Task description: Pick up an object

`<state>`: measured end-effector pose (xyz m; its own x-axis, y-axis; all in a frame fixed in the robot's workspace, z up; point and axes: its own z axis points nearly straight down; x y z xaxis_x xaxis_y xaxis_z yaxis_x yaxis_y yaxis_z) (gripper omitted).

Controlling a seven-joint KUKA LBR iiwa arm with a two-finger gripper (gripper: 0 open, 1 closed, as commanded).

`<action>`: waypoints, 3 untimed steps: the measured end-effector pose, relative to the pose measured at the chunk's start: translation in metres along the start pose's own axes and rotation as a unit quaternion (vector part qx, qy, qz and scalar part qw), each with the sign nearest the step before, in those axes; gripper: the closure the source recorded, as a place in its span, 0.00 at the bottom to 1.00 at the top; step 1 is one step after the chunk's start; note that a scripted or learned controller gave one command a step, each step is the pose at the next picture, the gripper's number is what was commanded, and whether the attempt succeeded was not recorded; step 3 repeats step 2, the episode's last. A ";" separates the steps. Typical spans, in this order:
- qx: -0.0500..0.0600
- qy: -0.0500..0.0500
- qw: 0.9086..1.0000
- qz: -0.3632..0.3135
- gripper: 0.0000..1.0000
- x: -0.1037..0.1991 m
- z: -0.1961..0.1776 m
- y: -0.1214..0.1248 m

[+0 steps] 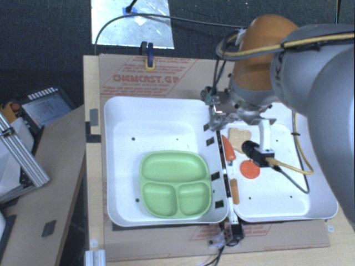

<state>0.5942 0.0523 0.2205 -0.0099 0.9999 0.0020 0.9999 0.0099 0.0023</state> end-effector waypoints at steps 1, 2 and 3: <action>-0.001 0.000 1.000 0.000 1.00 0.047 -0.003 0.023; 0.001 -0.001 1.000 0.002 0.00 0.043 -0.002 0.022; 0.001 -0.001 1.000 0.002 0.00 0.043 -0.002 0.022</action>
